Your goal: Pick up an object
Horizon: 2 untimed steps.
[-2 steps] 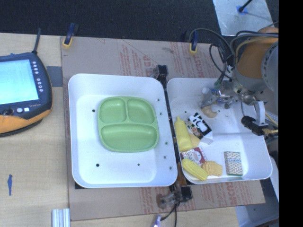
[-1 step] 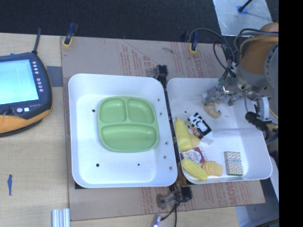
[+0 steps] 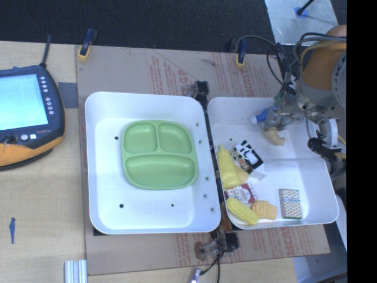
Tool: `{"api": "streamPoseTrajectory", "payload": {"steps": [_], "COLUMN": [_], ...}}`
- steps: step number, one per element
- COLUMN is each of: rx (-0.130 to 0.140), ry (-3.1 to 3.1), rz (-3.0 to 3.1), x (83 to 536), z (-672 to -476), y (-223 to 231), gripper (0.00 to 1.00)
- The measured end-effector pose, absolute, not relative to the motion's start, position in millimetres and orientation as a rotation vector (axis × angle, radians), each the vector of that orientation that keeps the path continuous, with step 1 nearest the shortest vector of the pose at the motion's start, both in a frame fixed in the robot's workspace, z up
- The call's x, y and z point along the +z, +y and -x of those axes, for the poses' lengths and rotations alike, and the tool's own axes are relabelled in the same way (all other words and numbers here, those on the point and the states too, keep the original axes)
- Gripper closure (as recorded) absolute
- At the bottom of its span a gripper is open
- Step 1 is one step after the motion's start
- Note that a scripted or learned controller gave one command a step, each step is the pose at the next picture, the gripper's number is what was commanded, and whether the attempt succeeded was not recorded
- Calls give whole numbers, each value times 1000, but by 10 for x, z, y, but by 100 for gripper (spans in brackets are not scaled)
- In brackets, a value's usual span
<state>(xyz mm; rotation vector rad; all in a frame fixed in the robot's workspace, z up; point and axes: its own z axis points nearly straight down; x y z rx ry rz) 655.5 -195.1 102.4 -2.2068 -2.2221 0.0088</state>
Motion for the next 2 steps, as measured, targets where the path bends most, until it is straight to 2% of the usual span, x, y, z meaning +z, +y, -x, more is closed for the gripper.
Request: {"api": "streamPoseTrajectory", "payload": {"steps": [2], "rx": [5], "ry": [-2228], "rz": [2211], "x": [1923], "z": [-5998], "y": [-412], "gripper": [100]}}
